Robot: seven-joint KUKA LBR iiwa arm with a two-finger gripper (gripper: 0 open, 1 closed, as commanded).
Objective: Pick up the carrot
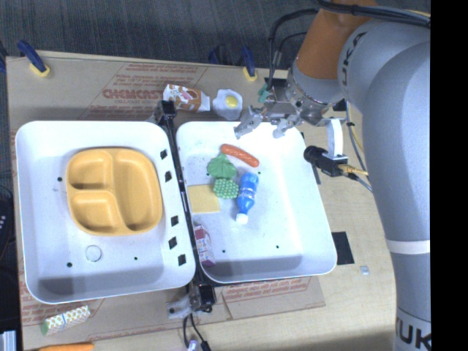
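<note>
The carrot (240,154) is a small orange-red stick lying in the upper middle of the right bin (292,218), just above a green broccoli piece (221,169). My gripper (261,128) hangs over the bin's far edge, up and to the right of the carrot, apart from it. Its two fingers are spread open and hold nothing.
In the right bin, below the carrot, lie a green textured piece (226,188), a blue bottle (246,195), a yellow cheese slice (203,197) and a small packet (201,241). The left bin (44,262) holds a yellow divided tray (114,190). A carton (183,97) and an egg (229,103) rest behind the bins.
</note>
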